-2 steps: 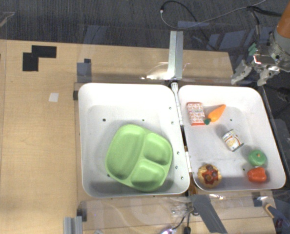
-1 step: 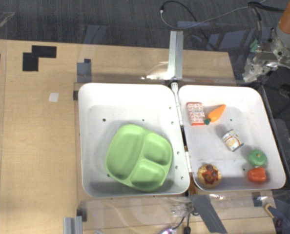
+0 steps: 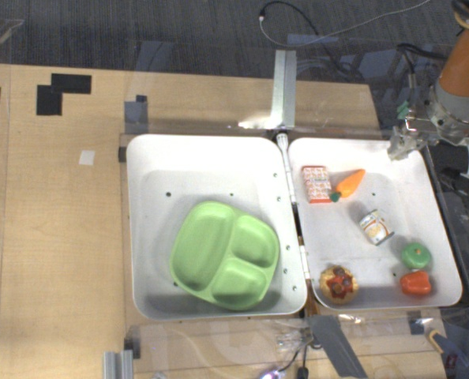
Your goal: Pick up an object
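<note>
Looking down on a pale wooden bench (image 3: 53, 235) with black tape marks near its far left corner, and on it two shallow white bins side by side, touching along a shared middle edge. Left bin (image 3: 151, 156): one large green divided plate (image 3: 225, 255), three compartments, lying slightly askew toward the near right part of the bin. Right bin (image 3: 428, 204): six small things, all loose on the bin floor and apart from the tool. Reaching in from the right, a grey arm (image 3: 463, 69) with an orange band, ending in the tool (image 3: 404, 142) just over the far right corner of the right bin, at its rim. Cannot tell how far open the tool stands; nothing seen in its hold. Nearest the far left corner, a red and white box (image 3: 317, 184), upright in the view, and just beside it on the right an orange carrot (image 3: 349, 182), tilted, green end toward the box. Near the middle, a small pale can (image 3: 375, 227) on its side. Along the near edge, a dark red and yellow round thing (image 3: 339, 283) at the left, then well to its right a green round thing (image 3: 415, 255) just above a red one (image 3: 415, 283), the two almost touching. Beyond the bench, a thin black cable (image 3: 298, 22) looped on dark floor.
</note>
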`<state>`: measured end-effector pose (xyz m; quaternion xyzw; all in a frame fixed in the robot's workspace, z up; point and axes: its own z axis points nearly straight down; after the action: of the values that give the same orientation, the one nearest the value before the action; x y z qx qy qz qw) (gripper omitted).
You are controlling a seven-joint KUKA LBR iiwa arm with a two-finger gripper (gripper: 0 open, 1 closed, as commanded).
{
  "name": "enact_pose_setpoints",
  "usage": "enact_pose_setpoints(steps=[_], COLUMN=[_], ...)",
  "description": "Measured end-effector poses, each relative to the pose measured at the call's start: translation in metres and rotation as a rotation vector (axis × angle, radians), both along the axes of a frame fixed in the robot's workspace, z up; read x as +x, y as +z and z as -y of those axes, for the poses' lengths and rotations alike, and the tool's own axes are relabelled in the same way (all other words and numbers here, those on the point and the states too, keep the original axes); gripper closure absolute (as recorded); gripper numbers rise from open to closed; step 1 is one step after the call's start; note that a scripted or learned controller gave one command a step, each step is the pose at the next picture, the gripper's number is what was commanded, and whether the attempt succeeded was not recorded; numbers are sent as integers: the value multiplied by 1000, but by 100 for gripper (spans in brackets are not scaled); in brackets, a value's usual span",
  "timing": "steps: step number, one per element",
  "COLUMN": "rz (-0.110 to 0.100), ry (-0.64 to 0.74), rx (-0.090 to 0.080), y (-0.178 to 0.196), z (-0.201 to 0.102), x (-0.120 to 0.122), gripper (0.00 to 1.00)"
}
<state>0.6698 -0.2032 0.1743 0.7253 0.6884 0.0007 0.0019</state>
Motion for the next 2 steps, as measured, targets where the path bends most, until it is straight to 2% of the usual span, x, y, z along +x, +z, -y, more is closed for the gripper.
enact_pose_setpoints(steps=[1,2], rz=[3,3], ry=[-153,-321], rx=[1,1], y=[68,126], z=[-22,-18], x=[1,0], gripper=[100,100])
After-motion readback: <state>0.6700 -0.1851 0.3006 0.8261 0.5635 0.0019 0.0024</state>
